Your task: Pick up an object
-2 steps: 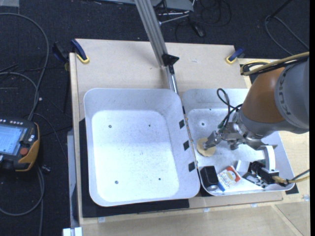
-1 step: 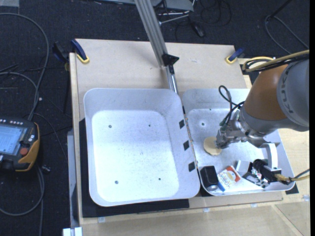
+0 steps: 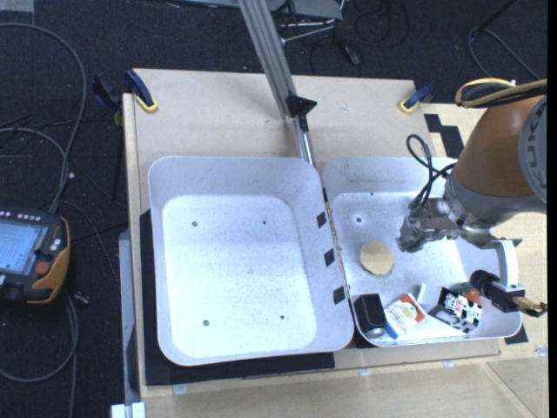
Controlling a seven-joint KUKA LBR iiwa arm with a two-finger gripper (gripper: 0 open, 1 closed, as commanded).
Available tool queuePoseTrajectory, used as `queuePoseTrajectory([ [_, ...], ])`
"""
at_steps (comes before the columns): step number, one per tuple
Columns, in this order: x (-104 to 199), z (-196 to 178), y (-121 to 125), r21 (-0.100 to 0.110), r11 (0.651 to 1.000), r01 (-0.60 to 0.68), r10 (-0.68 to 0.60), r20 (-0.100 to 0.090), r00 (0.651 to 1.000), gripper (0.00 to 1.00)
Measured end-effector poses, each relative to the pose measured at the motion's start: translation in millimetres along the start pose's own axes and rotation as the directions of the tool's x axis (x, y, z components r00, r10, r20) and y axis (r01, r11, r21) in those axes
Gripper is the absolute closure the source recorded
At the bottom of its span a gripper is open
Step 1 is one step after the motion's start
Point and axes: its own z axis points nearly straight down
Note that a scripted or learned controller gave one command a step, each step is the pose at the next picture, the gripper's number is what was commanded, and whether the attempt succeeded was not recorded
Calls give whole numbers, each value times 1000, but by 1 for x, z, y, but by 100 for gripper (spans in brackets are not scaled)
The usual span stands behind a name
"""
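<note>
No object is seen held, so the pick is judged not yet made. The gripper (image 3: 407, 239) is positioned low in the right bin (image 3: 383, 185), just beside a tan disc (image 3: 377, 259); whether it is spread or closed cannot be told. A black block (image 3: 370, 313), a red-and-white packet (image 3: 405, 311) and a small patterned item (image 3: 458, 306) are found along the bin's near wall. The left bin (image 3: 174, 177) is set on a wooden bench (image 3: 218, 111) over dark flooring crossed by cables

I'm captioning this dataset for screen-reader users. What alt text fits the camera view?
A grey and orange robot arm reaches from the right, its gripper poised beside a round tan disc in the right bin. A black block, a red-and-white packet and other small items lie along that bin's near edge.
</note>
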Motion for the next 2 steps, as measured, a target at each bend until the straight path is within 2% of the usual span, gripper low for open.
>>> queuePoseTrajectory([
  [1, 0, -49, 1, 0, 1000, 1, -1, 0, 1000, 100],
  [2, 55, -56, 22, 4, 1000, 6, -6, -2, 1000, 100],
])
